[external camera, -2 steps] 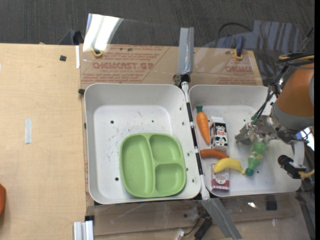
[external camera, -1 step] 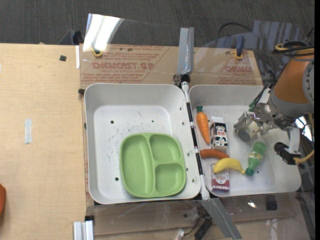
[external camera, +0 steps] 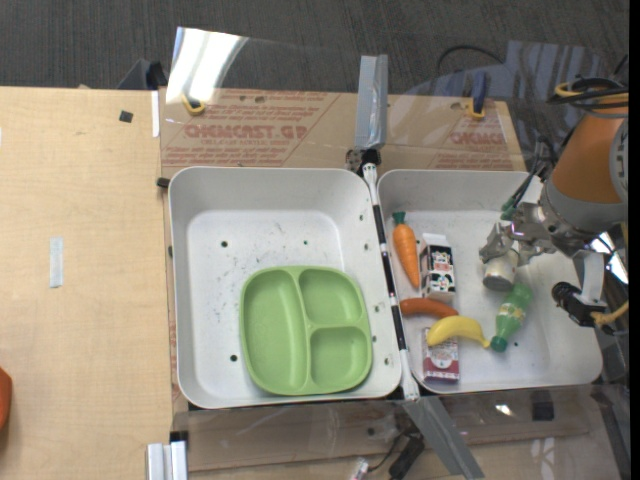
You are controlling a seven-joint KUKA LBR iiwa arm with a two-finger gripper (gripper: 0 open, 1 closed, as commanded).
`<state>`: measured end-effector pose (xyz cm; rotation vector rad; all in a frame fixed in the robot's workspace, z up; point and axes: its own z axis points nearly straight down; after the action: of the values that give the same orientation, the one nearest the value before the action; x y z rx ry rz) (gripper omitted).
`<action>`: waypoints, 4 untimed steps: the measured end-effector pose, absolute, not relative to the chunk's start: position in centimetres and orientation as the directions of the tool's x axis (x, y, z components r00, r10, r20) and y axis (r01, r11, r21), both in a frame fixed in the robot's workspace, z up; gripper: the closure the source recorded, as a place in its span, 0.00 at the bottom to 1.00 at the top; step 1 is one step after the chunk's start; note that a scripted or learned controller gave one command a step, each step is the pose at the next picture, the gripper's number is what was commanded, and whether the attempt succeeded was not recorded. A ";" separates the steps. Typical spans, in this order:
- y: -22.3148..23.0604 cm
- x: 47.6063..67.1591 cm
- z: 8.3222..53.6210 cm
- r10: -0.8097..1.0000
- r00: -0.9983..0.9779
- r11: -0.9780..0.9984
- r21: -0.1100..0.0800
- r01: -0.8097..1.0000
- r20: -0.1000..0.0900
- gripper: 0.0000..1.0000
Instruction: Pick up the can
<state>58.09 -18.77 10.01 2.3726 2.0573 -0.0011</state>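
Note:
A small silver-grey can is in the right bin, toward its right side. My gripper is directly over the can's upper end and seems to touch it. The arm, with its orange band, comes in from the right edge. From this angle the contact between gripper and can is hidden, and I cannot tell whether the can rests on the bin floor or is lifted.
In the right bin lie a carrot, a small printed carton, a red pepper, a banana, a green bottle and a red packet. The left bin holds a green divided plate.

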 end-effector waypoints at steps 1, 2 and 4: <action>-20.4 50.6 9.1 1.000 0.022 -0.022 -0.001 1.000 0.001 1.00; -20.8 47.7 9.1 1.000 -0.008 0.008 -0.002 1.000 0.001 1.00; -19.8 47.7 9.1 1.000 -0.015 0.015 -0.001 1.000 0.001 0.00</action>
<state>47.74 -19.78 9.10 2.2055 2.2398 -0.0003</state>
